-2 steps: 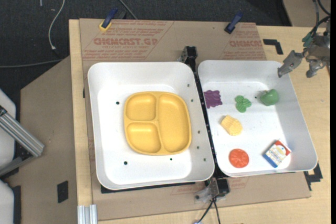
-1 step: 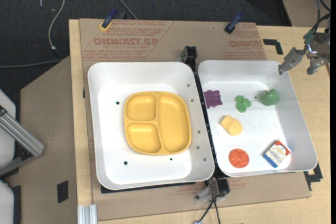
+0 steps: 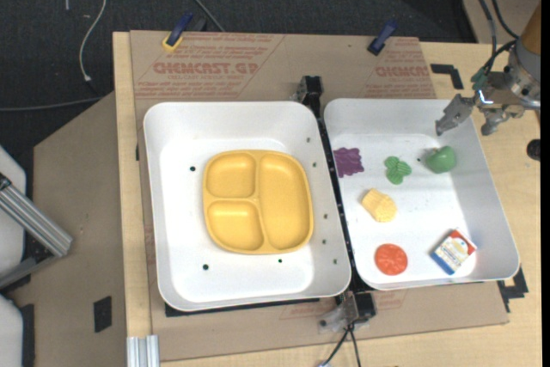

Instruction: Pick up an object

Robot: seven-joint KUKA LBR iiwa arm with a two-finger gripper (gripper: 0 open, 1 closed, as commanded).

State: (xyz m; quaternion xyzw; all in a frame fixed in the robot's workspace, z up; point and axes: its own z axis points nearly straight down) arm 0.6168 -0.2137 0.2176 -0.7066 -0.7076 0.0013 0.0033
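My gripper (image 3: 471, 121) hovers over the far right part of the right bin (image 3: 412, 118), fingers spread apart and open with nothing between them. Just below it lies a green pepper-like toy (image 3: 442, 159). Further left in the same bin are a small green broccoli-like piece (image 3: 396, 169), a purple grape cluster (image 3: 348, 160), a yellow cheese-like block (image 3: 379, 205), a red round tomato-like piece (image 3: 391, 259) and a small white, blue and red carton (image 3: 453, 252).
The left bin (image 3: 172, 150) holds a yellow divided plate (image 3: 258, 202). Blue clamps (image 3: 179, 31) (image 3: 382, 38) grip the cardboard at the far edge. Cables trail at the upper right behind the arm.
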